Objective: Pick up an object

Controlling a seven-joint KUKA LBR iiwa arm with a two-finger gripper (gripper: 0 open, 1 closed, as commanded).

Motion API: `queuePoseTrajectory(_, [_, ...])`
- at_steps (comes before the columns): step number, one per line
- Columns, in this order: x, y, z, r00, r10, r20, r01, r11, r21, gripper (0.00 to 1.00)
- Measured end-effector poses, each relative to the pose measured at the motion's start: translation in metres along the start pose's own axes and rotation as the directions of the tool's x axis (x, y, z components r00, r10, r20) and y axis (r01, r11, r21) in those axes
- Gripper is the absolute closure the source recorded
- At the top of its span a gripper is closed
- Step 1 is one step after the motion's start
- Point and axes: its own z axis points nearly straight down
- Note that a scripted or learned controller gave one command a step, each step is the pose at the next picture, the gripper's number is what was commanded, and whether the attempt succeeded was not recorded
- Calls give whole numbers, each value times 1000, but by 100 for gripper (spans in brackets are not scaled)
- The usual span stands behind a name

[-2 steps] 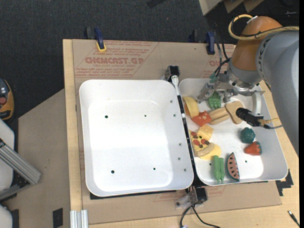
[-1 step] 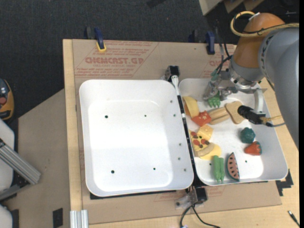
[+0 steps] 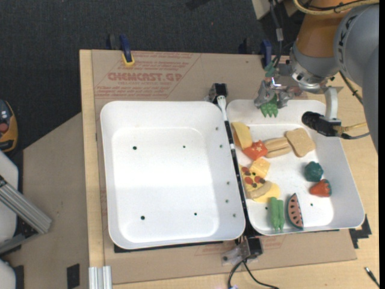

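Observation:
My gripper (image 3: 269,101) hangs over the far left corner of the right bin (image 3: 346,161). A small green toy (image 3: 270,109) sits between its fingertips, and the fingers look shut on it. Several toy foods lie in that bin: a yellow cheese wedge (image 3: 240,135), a red tomato piece (image 3: 255,150), a bread roll (image 3: 277,146), a bread slice (image 3: 299,141), a teal lump (image 3: 313,171), a strawberry (image 3: 320,188), a pizza slice (image 3: 255,174), a banana (image 3: 266,192), a green cucumber (image 3: 276,213) and a watermelon slice (image 3: 294,211).
The left bin (image 3: 114,161) lies beside the right one, and their rims meet at a black divider (image 3: 231,152). The grey and orange arm (image 3: 331,29) leans in from the upper right. A black fitting with a cable (image 3: 322,123) overhangs the right bin's far edge.

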Motion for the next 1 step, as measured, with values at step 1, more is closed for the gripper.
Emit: queuePoseTrajectory(1, [70, -46, 7, 1000, -1, -4, 1, 1000, 16, 100])
